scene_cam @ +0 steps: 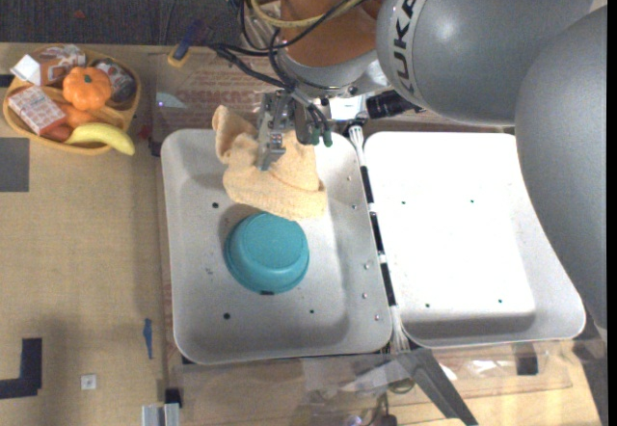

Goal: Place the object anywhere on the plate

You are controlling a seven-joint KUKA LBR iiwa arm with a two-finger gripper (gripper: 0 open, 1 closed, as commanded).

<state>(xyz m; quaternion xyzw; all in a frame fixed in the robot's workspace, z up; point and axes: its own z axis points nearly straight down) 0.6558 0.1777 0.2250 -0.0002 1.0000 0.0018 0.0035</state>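
A pale yellow cloth [280,191] lies crumpled in the far part of the left bin [193,318], one corner reaching up over the bin's back rim. My gripper [286,140] hangs right over the cloth's upper middle, at or very near its surface. Just in front of the cloth, touching its near edge, sits a round teal plate [267,252] in the middle of the left bin.
The right bin [453,251] lies beside the left one, and the arm's bulk reaches over its far right side. At the far left of the bench stands a basket of toy food [67,101], with a banana and an orange pumpkin.
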